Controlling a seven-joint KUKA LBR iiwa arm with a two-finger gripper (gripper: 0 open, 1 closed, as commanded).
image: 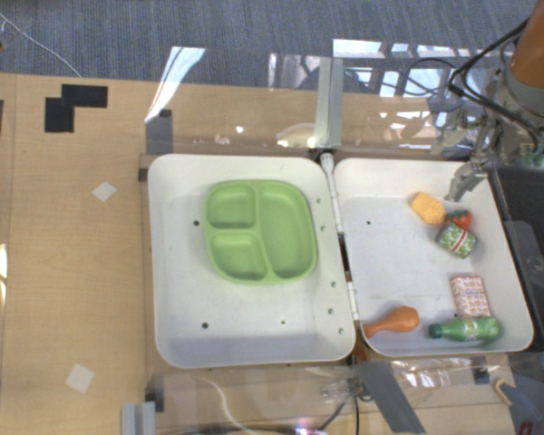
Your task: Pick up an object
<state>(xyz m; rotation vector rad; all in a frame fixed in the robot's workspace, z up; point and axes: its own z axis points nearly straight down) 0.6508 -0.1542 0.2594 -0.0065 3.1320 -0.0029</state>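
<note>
The tool (462, 181) hangs over the right bin (390, 261), near the corn (426, 207); grip state unclear.

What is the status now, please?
Two-finger gripper above right bin, holding nothing. Yellow corn piece just beside it, untouched. Nothing blocking.

My arm (533, 57): orange band, rounded, at 2 o'clock of view, grey shell just below it. Black cables (490, 48) loop off wrist toward 10 o'clock, thin, curved. Wrist housing grey-silver, boxy, with dark bracket parts and small metal fittings; detail too fine to read. My gripper (461, 187): slim, pale grey metal, narrow fingers tapering to tip at 7 o'clock of wrist. No markings legible on my shell.
</note>
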